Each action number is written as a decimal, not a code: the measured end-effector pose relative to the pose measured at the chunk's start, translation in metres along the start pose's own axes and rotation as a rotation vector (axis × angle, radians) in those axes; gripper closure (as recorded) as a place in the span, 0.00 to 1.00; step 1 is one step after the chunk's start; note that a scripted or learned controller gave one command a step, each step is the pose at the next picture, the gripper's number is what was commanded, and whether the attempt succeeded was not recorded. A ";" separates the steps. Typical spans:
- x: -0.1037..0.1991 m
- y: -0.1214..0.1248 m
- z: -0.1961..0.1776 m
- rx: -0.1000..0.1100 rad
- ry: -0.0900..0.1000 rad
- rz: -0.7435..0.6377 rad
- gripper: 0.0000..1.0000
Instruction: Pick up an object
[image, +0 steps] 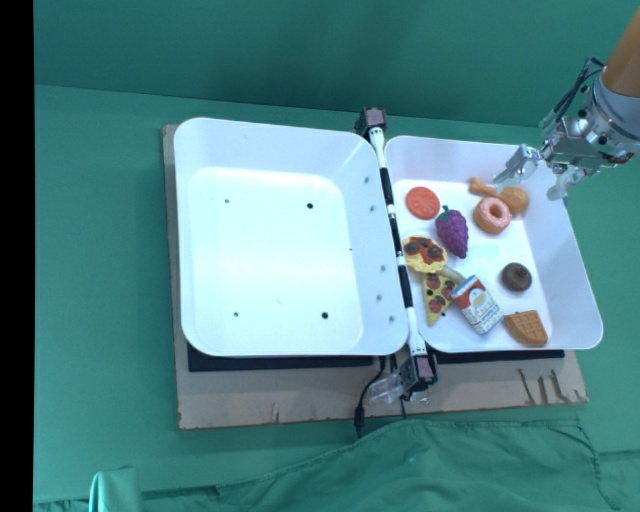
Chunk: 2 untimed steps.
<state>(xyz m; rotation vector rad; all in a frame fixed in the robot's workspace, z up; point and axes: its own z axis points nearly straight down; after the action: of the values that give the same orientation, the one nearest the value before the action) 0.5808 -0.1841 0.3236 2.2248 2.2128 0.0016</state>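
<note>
Camera view from overhead: the gripper (541, 167) hangs above the far right corner of the right bin (570, 265), fingers spread apart with nothing between them, I'd guess poised for a descent. Just beneath it lie a drumstick (500, 193) and a pink donut (492, 214), the nearest candidates. Grapes (452, 231), a pizza slice (436, 293), a chocolate donut (516, 277) and a waffle wedge (526, 327) lie loose farther down. Alongside sits the left bin (275, 240).

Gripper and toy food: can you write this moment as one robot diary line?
gripper: open, holding nothing | over right bin far corner | nearest: chicken drumstick, pink donut | left bin: no toys
</note>
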 end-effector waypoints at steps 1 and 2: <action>0.000 0.000 0.000 0.000 0.000 0.000 0.00; 0.003 0.002 0.060 0.007 0.001 -0.001 0.00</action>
<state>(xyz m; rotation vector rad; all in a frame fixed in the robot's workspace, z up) 0.5827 -0.1813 0.2636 2.2272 2.2181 -0.0052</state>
